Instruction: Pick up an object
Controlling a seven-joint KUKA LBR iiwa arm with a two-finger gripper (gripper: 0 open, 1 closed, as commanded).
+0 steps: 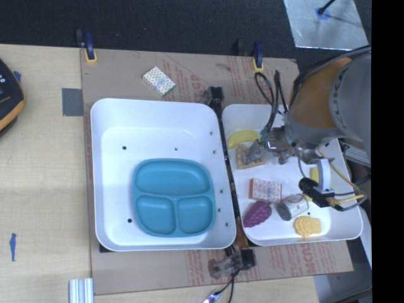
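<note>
The table [44,169] carries two white bins side by side. The left bin [110,137] holds a blue divided tray [172,196]. The arm [334,100] reaches over the right bin [338,232], its hand [268,145] low in the bin's upper part near a banana [242,137] and a small brownish item [249,161]; whether it is open or closed, or has hold of anything, I cannot tell. Loose below it lie a red-and-white box [265,189], purple grapes [257,214], a grey piece [289,207] and yellow corn [307,226]. Judging from this, nothing is lifted yet: the grasp and the lift are both left.
</note>
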